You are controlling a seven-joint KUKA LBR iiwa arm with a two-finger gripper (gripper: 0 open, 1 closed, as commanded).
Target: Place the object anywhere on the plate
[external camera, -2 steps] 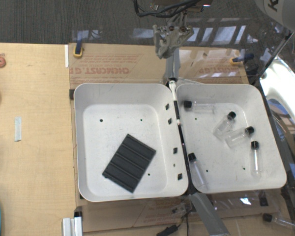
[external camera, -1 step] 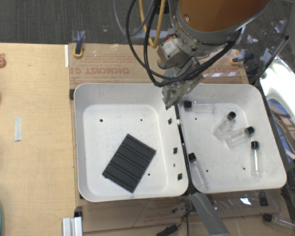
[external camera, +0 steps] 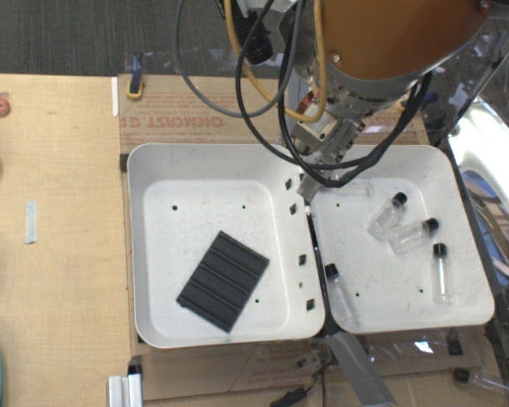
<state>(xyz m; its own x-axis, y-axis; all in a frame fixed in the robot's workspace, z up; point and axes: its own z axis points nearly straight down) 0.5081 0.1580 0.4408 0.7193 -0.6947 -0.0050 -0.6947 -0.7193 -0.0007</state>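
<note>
Gripper (external camera: 310,181) hangs over the seam between the bins, can't tell its state or whether it's got anything. Vials (external camera: 405,225) lie loose in the right bin (external camera: 467,303); black plate (external camera: 223,280) in the left bin (external camera: 153,227) sits bare. Looks like nothing's placed yet.

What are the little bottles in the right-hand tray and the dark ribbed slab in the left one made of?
The little bottles look like clear plastic or glass, since the white tray shows through them, and they have black caps, probably plastic. The dark ribbed slab is matte black with parallel grooves and no shine, which suggests rubber or moulded plastic. I cannot tell which.
</note>
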